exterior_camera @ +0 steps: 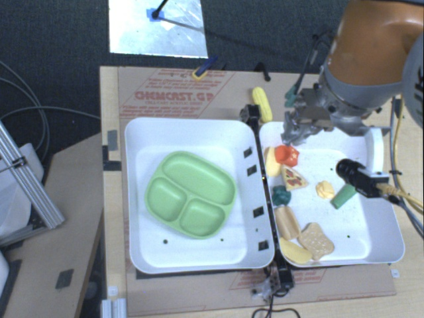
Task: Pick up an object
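Toast slice (pixel 317 240) untouched up front; gripper (pixel 291 136) hovers over the red piece (pixel 287 154), finger state unclear, nothing lifted yet.

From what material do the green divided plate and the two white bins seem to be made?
The green divided plate looks like moulded plastic with a matte, even pale-green surface and soft rounded ridges between its three compartments. The left white bin and the right white bin also look like plastic, smooth and slightly glossy, with thin rounded rims. The picture cannot confirm this.
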Controlling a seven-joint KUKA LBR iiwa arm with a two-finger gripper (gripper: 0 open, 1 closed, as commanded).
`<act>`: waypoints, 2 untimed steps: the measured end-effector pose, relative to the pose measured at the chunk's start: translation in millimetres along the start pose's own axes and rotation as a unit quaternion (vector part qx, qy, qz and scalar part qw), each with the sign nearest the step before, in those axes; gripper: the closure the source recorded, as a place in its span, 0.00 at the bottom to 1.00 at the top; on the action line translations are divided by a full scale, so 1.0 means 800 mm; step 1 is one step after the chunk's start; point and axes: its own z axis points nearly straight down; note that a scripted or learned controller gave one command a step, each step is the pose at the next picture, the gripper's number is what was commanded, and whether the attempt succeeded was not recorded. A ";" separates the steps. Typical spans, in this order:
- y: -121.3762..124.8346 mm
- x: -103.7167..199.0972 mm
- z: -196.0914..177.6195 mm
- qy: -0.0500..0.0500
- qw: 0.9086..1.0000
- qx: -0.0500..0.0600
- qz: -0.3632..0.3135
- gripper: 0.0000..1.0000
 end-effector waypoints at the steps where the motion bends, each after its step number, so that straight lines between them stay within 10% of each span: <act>1: 0.007 0.119 0.045 0.001 1.000 0.009 -0.004 1.00; 2: -0.064 0.117 0.242 -0.002 1.000 0.018 0.001 1.00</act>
